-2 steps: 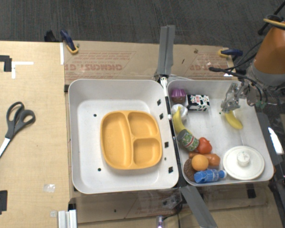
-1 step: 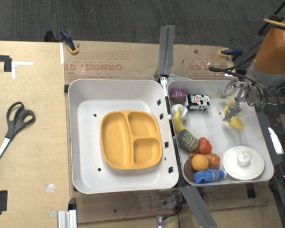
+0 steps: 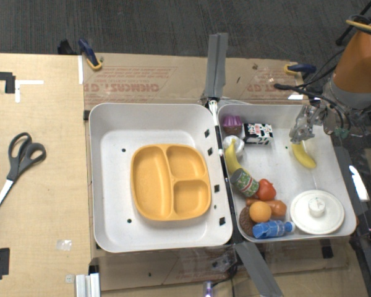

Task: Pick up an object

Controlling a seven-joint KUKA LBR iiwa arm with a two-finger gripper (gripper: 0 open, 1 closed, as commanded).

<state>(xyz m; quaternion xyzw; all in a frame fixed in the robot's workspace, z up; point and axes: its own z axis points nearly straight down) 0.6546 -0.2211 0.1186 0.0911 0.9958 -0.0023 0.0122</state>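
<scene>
In the right bin, my gripper hangs near the far right corner, just above the upper end of a small yellow banana that lies on the bin floor. Nothing shows held in the gripper. Along the bin's left side sit a purple cup, a black-and-white box, a second banana, a green bottle, a red tomato, an orange and a blue bottle. A round white lid rests at the near right.
The left bin holds a yellow divided plate. Scissors lie on the bench at far left. A grey divider bar stands between the bins at the back. Bare bin floor lies between the banana and the box.
</scene>
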